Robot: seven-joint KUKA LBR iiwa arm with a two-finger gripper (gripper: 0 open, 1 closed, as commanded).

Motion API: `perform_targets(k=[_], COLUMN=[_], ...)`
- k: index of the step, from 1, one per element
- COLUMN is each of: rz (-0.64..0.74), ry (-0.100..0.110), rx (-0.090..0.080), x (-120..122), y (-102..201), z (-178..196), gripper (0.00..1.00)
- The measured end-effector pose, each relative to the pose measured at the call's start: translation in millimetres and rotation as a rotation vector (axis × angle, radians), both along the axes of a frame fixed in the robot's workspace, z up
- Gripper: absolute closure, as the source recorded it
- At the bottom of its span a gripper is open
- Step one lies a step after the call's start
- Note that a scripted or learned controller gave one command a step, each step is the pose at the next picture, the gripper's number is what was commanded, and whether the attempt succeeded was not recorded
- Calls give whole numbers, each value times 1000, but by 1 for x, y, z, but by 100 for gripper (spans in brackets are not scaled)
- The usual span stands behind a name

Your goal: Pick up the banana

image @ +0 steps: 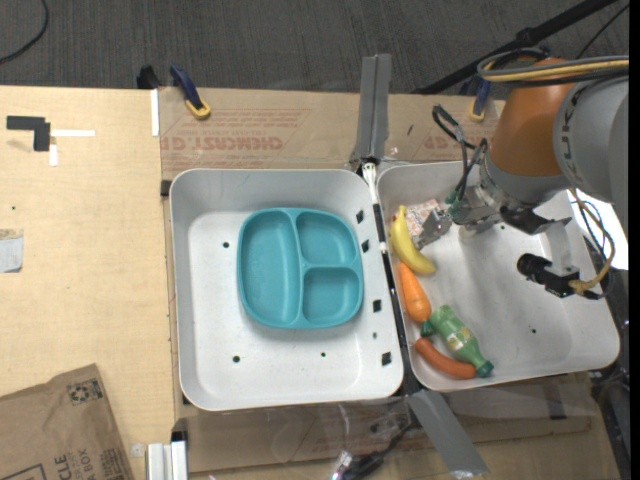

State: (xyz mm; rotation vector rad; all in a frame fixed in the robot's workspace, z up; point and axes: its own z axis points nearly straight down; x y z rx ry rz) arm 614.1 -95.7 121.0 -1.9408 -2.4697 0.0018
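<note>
Nearest the camera, at the near left corner of the desk (80, 268), lies a piece of brown cardboard (60, 428). The left bin (190, 298) holds a teal divided tray (300, 268), which plays no part in the task.

In the right bin (560, 338), working from near to far along its left wall: a red-orange sausage-shaped toy (445, 361), a green bottle (458, 336) lying across it, an orange carrot (414, 293), then the banana (408, 243). The banana lies flat, its near end touching or just beside the carrot, its far end close to a small speckled packet (422, 211).

The hand (437, 228) hangs just right of the banana, fingers a little apart with nothing between them (the exact opening is hard to judge against the cluttered wiring).

Risks, as judged from this layout:
- The banana sits tight against the bin wall, so the left finger may strike the wall or land on the fruit.
- The curved, smooth skin may slip out on closing.
- The carrot or packet may be pinched instead.
</note>
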Motion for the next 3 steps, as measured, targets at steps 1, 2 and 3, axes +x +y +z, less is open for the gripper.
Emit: perform_targets(k=[1,2,3], rz=[-64,-201,323], ry=[-15,-27,-20], rx=[0,1,-10], x=[17,-3,22], y=[-4,0,-5], z=[-21,-19,-19], gripper=[0,0,0])
